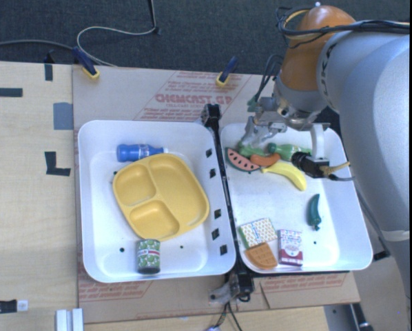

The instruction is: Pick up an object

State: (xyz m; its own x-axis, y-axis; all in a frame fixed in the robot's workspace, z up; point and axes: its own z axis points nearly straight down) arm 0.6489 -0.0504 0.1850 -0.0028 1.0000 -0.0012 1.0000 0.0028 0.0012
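Hand (258, 135) hovering over watermelon slice (238, 161) and banana (289, 173) in right bin (340, 250); finger state hard telling.

Gripper (255, 138) partly hides the green toy (286, 149).

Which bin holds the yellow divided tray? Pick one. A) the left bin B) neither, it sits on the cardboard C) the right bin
A: the yellow divided tray lies inside the left bin, between the blue bottle and the small green can.
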